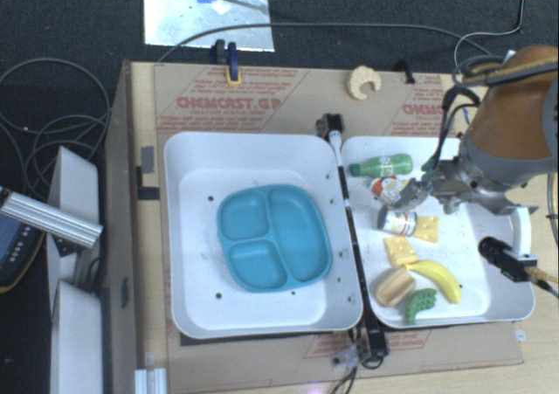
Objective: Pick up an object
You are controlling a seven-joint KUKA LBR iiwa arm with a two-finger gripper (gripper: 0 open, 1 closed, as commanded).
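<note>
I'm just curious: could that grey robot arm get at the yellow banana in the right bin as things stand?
Probably yes. The yellow banana lies uncovered on top in the right white bin, with the gripper already over that bin; a green toy sits close beside it.

The worktop [262,95] is a tan board printed with red lettering. Two shallow white bins sit on it side by side, the left bin [188,209] and the right bin [502,296] touching along the middle. Near the far edge lie a small cream-coloured lump [364,81] and a blue and yellow clamp [231,60].
</note>
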